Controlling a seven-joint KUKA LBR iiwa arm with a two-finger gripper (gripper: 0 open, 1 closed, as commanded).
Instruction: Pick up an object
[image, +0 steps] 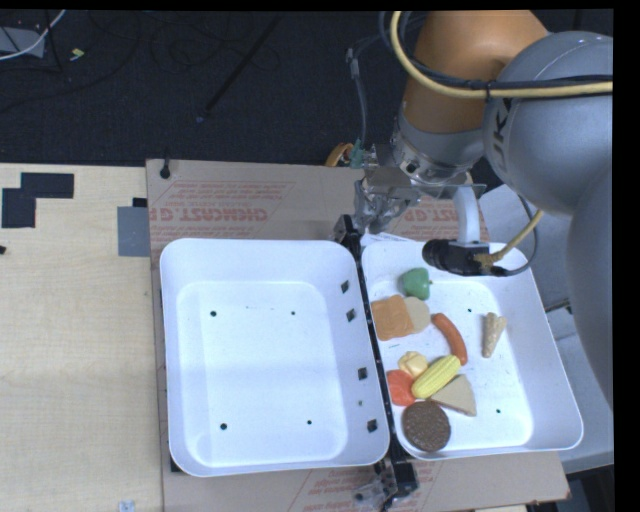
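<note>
My gripper (373, 212) hangs over the far left corner of the right bin (540, 400), above the bin's rim. The objects lie in that bin, nearer the camera than the gripper. A green pepper (416, 283) is closest to it, with an orange-brown toast slice (391, 318) just in front. Further forward are a red sausage (450, 338), a pale cone (492, 333), a yellow corn cob (436, 377), a red tomato piece (399, 388), a tan wedge (459, 398) and a round brown cookie (426, 427). I see nothing held in the gripper.
The left bin (180, 300) sits beside the right one, with a black divider (362, 340) between them. Both rest on a cardboard sheet (250, 200) on the wooden bench. The grey arm fills the upper right.
</note>
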